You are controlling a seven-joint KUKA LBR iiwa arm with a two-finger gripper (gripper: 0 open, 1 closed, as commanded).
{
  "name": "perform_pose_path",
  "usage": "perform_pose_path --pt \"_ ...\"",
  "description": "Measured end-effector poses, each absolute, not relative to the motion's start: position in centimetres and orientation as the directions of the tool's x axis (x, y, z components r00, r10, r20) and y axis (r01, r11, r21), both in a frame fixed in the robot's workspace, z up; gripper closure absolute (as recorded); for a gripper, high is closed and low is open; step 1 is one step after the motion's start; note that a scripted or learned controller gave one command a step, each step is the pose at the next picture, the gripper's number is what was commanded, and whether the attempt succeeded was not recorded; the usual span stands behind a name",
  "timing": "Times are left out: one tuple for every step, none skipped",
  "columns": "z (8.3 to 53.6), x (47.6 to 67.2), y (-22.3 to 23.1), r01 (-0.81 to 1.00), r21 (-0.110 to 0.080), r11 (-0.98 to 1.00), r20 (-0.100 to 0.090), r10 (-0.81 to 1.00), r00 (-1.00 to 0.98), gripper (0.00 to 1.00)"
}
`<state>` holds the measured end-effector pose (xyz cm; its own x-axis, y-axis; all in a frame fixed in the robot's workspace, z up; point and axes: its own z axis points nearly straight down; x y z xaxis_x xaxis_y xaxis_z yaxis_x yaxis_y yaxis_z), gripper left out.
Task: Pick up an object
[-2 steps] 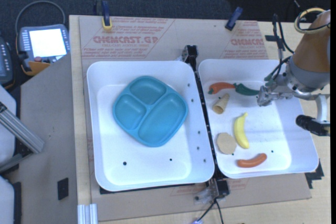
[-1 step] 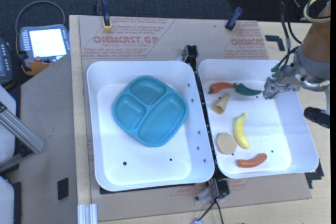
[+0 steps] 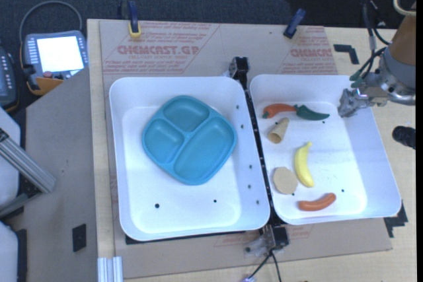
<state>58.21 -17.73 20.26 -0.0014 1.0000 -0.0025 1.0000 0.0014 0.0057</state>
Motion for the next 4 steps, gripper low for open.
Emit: perform_pose_path --pt "20.8 56.9 -11.5 1.0 -0.002 0.006 0.003 1.0 -0.006 1.0" --pt "20.8 55.9 -5.3 1.0 -0.003 0.006 0.004 1.0 -0.006 1.0" --pt "20.9 54.4 0.8 1.0 -0.004 0.006 0.003 1.0 -0.006 1.0" --pt "22.6 52.9 6.1 1.0 0.001 0.007 0.002 1.0 -0.007 1.0"
